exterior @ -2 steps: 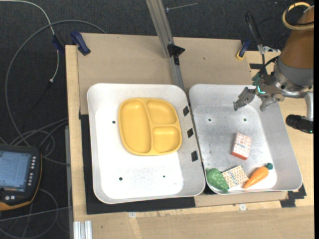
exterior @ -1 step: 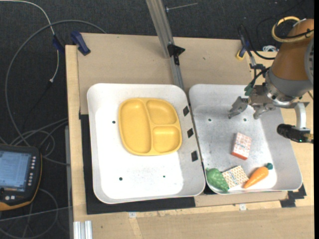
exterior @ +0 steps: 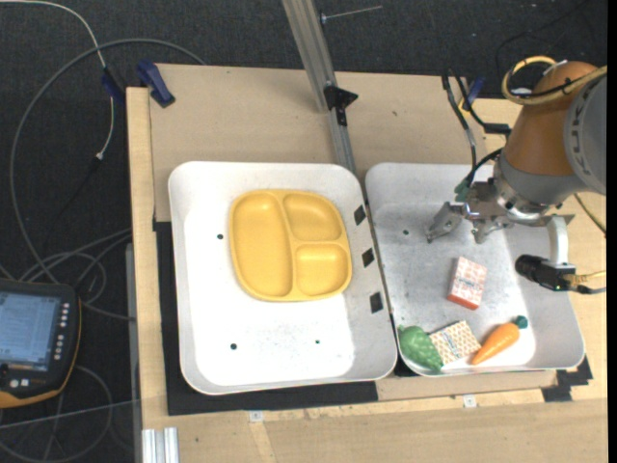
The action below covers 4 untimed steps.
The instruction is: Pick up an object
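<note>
The bench (exterior: 260,85) looks like bare, matt wood or fibreboard in pale tan, and the two white bins (exterior: 193,287) have a dull, faintly speckled plastic look, the right bin (exterior: 415,278) scuffed with grey. The yellow divided tray (exterior: 289,244) appears to be smooth plastic with a soft sheen, while the small box (exterior: 468,283) and the patterned packet (exterior: 453,340) look like printed card. The orange carrot (exterior: 496,343) and green toy vegetable (exterior: 419,347) seem moulded plastic, slightly glossy; the slanting pole (exterior: 313,41) looks like brushed metal, and the floor (exterior: 58,162) is dark, rough carpet.
</note>
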### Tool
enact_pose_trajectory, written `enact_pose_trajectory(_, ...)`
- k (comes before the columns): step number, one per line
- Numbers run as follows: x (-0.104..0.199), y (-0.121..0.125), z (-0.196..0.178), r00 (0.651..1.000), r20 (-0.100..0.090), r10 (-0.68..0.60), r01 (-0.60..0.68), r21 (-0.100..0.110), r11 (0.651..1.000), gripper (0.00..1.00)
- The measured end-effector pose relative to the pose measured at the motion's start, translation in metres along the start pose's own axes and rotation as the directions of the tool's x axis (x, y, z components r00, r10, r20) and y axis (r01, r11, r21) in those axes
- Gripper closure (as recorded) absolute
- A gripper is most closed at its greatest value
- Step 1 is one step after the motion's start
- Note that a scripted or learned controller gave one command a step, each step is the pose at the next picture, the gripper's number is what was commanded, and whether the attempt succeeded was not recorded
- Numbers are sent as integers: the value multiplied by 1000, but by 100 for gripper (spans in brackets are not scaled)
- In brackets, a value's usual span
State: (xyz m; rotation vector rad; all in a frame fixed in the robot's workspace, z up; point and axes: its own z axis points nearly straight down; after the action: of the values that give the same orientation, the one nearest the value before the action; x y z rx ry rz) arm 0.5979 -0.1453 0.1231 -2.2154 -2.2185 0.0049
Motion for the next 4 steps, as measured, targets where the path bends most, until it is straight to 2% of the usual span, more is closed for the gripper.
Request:
enact_pose_trajectory(1,1,0,32,1000,0,1,-1,-1,1000,0)
enact_pose_trajectory(2,1,1,19,1000,0,0,0,-6,1000,100)
enact_pose_trajectory(3,-2,6,-26,1000,4,0,0,-13,1000,100)
enact_pose_trajectory(4,-2,5,-91,1000,4,-1,1,-15,1000,100)
